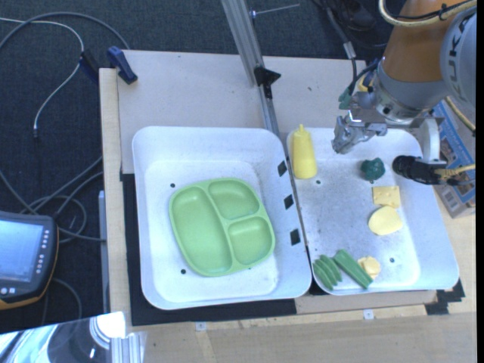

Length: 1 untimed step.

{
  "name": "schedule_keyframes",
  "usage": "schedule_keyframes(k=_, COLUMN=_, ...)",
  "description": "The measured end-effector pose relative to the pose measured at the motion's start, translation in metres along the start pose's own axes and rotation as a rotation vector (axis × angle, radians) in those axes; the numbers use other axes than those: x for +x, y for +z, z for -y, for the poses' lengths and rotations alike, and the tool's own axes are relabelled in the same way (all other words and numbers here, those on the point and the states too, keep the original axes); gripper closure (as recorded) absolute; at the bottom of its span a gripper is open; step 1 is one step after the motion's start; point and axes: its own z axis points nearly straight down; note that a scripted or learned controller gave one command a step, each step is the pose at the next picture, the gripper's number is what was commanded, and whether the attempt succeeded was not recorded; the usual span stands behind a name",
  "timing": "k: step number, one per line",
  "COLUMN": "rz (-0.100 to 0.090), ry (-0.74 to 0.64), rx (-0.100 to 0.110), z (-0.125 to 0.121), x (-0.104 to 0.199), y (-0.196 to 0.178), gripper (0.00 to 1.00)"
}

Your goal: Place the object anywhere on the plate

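Observation:
A green divided plate (pixel 221 226) lies in the left bin (pixel 151 157). The right bin (pixel 431 240) holds a yellow mustard bottle (pixel 303 153) at its far left, a dark green broccoli piece (pixel 371 169), a yellow cheese wedge (pixel 386 196), a pale yellow lemon-like piece (pixel 385 221), green bean pods (pixel 341 269) and a small yellow piece (pixel 370 266). My gripper (pixel 345 142) hangs over the far side of the right bin, between the bottle and the broccoli. I see nothing between its fingers.
A metal pole (pixel 246 36) slants down to the bench between the bins. A blue clamp (pixel 121 64) sits at the bench's far left corner. Cables lie on the dark floor to the left, beside a screen (pixel 23 257).

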Motion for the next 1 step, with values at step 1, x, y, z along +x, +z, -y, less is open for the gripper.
schedule_keyframes(k=1, rz=0.001, ry=0.001, rx=0.002, z=0.0069, x=0.0482, y=0.0129, gripper=1.0)
